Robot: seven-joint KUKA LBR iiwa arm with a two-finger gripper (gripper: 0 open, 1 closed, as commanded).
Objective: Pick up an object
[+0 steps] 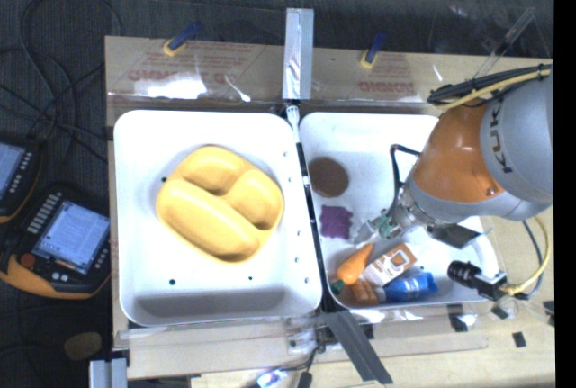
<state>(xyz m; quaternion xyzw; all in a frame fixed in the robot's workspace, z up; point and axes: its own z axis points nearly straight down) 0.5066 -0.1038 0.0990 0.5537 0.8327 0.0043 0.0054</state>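
Two white bins sit side by side on the surface. The left bin carries one thing, a big yellow lumpy object sitting near its centre. The right bin is the busy one: one brown disc close to the dividing wall, one purple piece just below it, one orange carrot-like item near the front, one orange-and-white carton touching it, and one blue bottle lying against the front wall beside the carton. That makes five small things on the right, one large one on the left. The arm reaches in from the right, orange band low over the right bin. The claw hangs just above the carrot and carton, between them and the purple piece; whether it is spread or pressed together, I cannot tell, and nothing shows pinched in it.
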